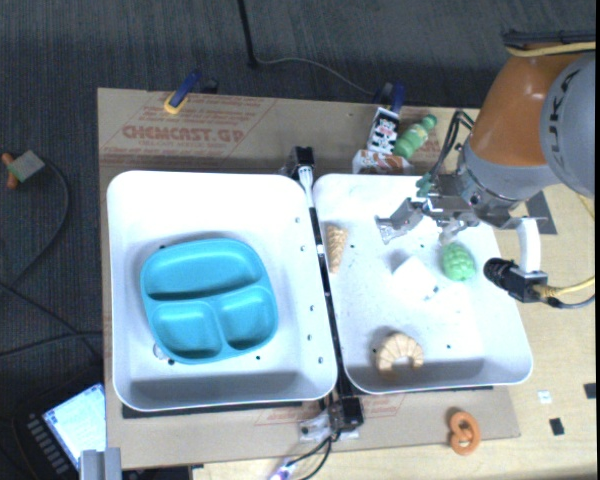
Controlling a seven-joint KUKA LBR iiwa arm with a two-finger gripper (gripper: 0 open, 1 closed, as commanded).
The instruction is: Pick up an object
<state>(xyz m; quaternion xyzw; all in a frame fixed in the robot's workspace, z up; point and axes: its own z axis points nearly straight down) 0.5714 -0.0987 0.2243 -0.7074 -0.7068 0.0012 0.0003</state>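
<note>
Nothing lifted yet, by the look of it: gripper [427, 218] low over the right bin [500, 368], fingers spread, released, nothing between them. Grasp and lift both left to do. Nearest candidate: green object [458, 262], on the bin floor just beside the gripper, toward the near side. Also in the right bin: croissant-shaped piece [400, 351] near the front wall, small tan piece [334, 236] by the left wall, pale flat item [412, 277] mid-floor. Left bin [130, 203]: blue divided tray [208, 298], compartments bare.
</note>
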